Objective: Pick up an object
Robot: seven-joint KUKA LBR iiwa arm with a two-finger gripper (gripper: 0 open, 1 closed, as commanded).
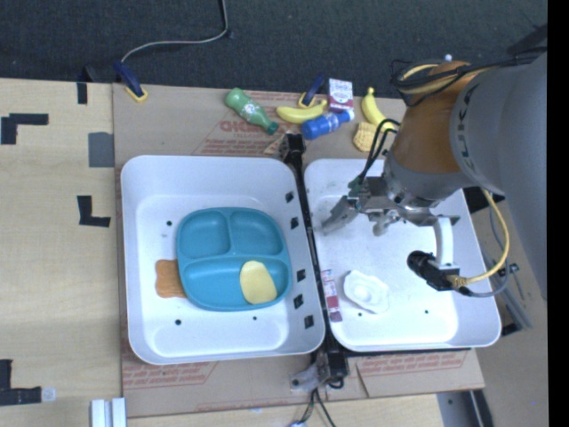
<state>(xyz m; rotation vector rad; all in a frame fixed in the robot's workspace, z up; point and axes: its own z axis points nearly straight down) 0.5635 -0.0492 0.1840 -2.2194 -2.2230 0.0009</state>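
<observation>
Pick not yet done; gripper (342, 210) low in right bin (480, 327), near its 10 o'clock corner; jaws spread apart, nothing between them; nearest candidate, small white object (365, 291), lies toward 6 o'clock, untouched; bin divider wall close at 9 o'clock; open floor toward 5 o'clock; blue divided plate (233, 256) with yellow piece (259, 282) in left bin.

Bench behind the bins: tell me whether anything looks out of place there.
Yes. A green bottle, two bananas, a blue bottle and a small carton lie scattered on the cardboard outside both bins, the bottles tipped on their sides.
</observation>
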